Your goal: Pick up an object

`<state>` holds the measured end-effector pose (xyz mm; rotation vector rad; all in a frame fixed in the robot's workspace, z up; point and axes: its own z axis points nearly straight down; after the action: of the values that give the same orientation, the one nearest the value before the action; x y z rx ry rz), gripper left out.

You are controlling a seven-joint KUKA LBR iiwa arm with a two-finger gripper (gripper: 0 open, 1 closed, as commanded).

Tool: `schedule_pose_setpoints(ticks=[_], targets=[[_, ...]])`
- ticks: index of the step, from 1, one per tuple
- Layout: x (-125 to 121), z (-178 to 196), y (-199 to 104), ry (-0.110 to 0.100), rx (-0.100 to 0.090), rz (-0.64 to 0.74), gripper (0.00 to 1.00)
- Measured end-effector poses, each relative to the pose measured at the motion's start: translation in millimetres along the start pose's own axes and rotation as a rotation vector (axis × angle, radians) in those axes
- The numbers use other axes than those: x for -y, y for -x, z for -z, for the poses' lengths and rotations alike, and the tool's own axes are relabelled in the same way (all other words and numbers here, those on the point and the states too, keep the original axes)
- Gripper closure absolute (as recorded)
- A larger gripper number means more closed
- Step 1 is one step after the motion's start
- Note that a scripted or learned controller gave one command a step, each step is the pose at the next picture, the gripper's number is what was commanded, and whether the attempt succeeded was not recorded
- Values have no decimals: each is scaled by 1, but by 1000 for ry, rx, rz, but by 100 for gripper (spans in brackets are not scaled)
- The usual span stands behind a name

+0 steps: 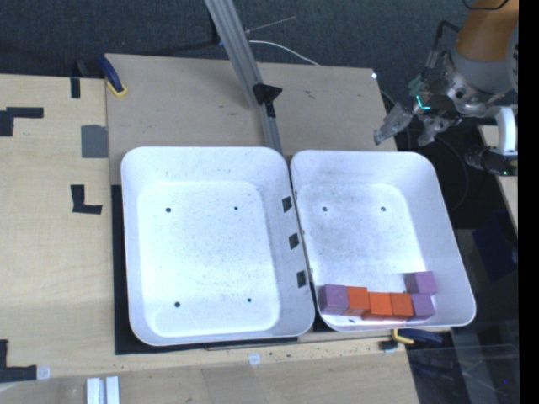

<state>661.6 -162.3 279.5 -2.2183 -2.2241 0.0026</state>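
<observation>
Held above the desk point(194, 108) beyond the right bin's point(446, 225) far right corner, the hand point(410, 130) is seen with fingers apart, gripping nothing. Purple and orange blocks point(379, 299) are lined along that bin's near wall, well apart from it.

Arm point(484, 32): cut off by top and right edges. Gripper point(408, 129): small, blurred; finger state indistinct. Blocks point(379, 300): count unclear, possibly six, tightly packed.
</observation>
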Motion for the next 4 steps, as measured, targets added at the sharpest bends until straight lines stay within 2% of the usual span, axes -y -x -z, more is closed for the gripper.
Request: schedule_pose_setpoints(ticks=[1, 2, 3, 4], targets=[[80, 26, -32, 1, -3, -1, 0], [4, -74, -106, -5, -3, 5, 0], [39, -62, -106, -2, 0, -3, 0], [83, -90, -132, -6, -2, -1, 0]])
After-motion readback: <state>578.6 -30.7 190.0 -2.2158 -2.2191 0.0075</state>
